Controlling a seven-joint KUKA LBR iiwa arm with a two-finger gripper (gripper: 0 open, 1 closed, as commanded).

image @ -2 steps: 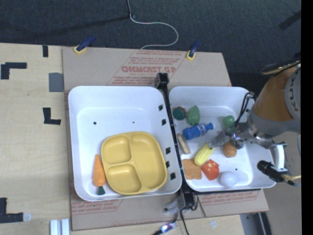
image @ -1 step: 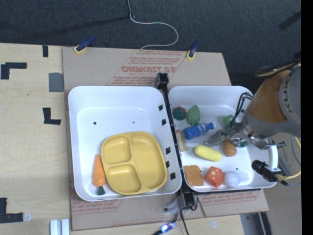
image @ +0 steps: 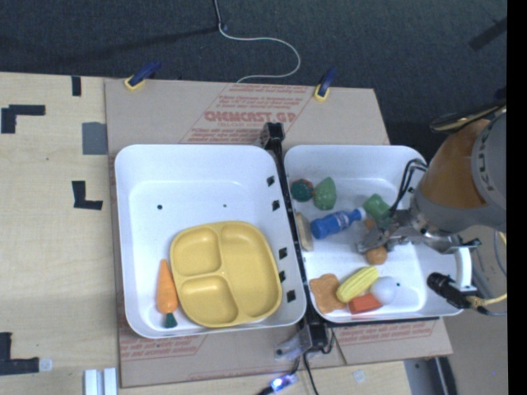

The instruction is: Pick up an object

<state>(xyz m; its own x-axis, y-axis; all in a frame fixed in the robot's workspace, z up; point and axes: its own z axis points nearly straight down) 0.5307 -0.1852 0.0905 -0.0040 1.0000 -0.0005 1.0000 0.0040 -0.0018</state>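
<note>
1. Bench [image: 49,220]: a pale wooden surface is carrying a cardboard sheet [image: 247,113] under two white bins; dark floor is showing behind.
2. Left bin [image: 140,171]: it is holding a yellow divided plate [image: 224,271], with a toy carrot [image: 166,290] lying just beside the plate's left edge.
3. Right bin [image: 354,156]: it is crowding many small items, among them green toys [image: 325,193], a blue bottle [image: 333,223], a yellow corn piece [image: 358,283], a red block [image: 365,304] and a small brown piece [image: 376,254].
4. Gripper [image: 375,239]: it is reaching down just above the brown piece; whether its fingers are apart or together cannot be told.
5. Risk, judged: the neighbours are sitting so near that a closing grip may be nudging the bottle or the green piece, or pinching two items, or sliding off the small rounded brown piece.
</note>
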